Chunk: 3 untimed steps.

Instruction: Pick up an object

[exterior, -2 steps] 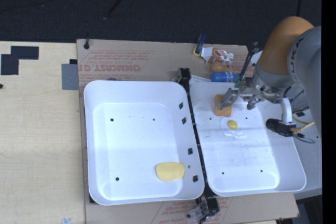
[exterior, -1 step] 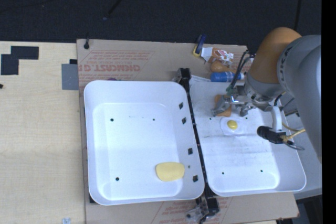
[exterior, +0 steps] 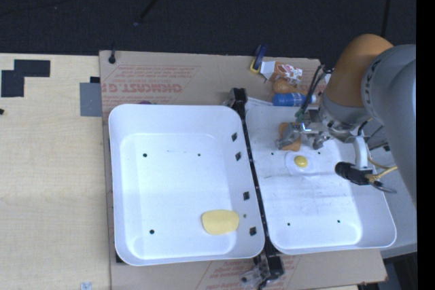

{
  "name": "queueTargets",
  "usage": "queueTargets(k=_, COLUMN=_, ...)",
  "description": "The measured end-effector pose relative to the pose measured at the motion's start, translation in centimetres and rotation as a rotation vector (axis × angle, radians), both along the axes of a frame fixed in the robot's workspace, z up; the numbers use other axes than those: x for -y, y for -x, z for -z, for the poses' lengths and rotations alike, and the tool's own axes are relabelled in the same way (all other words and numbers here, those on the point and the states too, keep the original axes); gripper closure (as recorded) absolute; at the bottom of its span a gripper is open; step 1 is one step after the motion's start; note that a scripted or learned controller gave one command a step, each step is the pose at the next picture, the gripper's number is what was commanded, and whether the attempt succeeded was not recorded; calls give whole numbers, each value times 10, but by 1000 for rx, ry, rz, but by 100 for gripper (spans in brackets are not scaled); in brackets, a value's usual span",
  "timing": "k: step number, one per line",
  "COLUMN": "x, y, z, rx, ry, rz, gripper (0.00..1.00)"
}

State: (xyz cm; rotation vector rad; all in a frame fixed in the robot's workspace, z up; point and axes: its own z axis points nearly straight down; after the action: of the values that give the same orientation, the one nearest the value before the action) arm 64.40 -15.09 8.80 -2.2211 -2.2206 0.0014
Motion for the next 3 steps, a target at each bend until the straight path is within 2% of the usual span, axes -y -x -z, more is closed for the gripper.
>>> queueTargets(k=1, x=12, y=0, z=0, rx=1, ry=0, rz=1, gripper=0)
queueTargets(k=2, x=-13, y=0, z=1, rx=-2, ry=-2, rz=-2, gripper=0)
queueTargets(k=3, x=-21, y=1, z=1, rx=-2, ry=-1, rz=-2, gripper=0)
